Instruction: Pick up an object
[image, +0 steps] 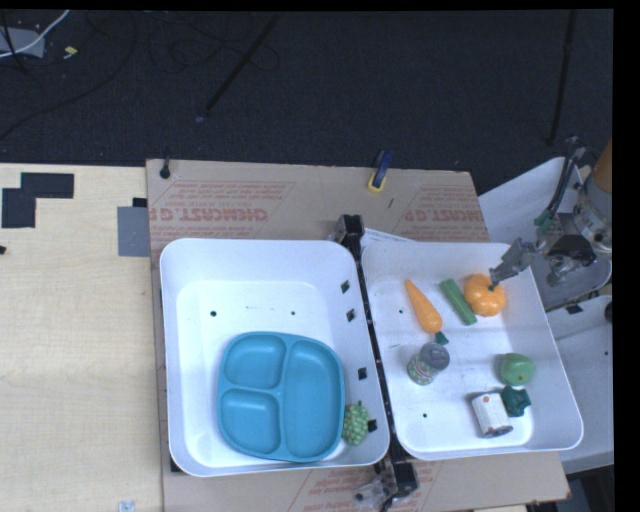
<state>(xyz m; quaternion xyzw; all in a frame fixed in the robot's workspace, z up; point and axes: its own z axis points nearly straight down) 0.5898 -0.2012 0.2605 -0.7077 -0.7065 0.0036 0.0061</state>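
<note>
The right bin (560, 420) holds an orange carrot (423, 306), a green stick (460, 301), a round orange fruit (485, 299), a small grey can (429, 363), a green apple (517, 369) and a white box with a teal piece (493, 412). My gripper (508, 264) hangs over the bin's far right rim, just above and right of the orange fruit. Its tip reaches down toward that fruit. I see nothing held in it.
The left bin (200, 270) carries a blue divided plate (280, 395) with a bunch of green grapes (355, 424) beside its right edge. A black divider runs between the bins. Cardboard lies under both, and the arm's cables sit at the right.
</note>
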